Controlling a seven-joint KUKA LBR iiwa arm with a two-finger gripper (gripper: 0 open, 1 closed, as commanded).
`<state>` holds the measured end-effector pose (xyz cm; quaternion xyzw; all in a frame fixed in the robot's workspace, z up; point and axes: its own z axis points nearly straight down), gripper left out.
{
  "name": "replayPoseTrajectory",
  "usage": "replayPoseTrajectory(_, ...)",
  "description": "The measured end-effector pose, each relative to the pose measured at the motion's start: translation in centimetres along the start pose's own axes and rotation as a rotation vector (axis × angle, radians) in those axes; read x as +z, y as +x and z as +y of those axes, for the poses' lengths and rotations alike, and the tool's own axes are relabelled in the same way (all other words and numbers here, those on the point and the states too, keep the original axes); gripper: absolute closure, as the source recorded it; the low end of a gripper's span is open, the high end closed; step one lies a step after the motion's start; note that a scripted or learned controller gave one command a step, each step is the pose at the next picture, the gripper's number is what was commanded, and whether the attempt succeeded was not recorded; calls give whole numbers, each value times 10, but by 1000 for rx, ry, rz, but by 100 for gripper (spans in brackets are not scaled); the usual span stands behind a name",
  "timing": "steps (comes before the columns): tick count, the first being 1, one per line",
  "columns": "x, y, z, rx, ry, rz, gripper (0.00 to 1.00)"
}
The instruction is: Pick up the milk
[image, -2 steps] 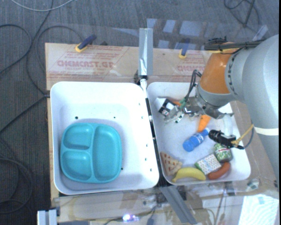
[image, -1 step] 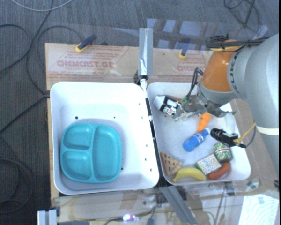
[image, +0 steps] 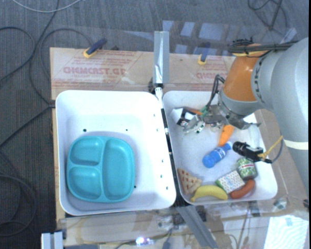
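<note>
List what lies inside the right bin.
The right bin holds a blue bottle, carrot, pizza slice, banana, sausage, a small carton and green can. The arm covers its far corner.

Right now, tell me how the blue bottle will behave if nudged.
The blue bottle lies on its side, so it will probably roll. Its smooth, rounded body may slip in a grasp. It looks small and plastic, so it is likely light and stiff.
</note>
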<state>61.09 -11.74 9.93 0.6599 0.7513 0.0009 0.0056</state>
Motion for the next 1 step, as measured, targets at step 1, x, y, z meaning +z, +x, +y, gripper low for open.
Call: replayPoseTrajectory(1, 10, -16, 47, -181, 54, 16, 0)
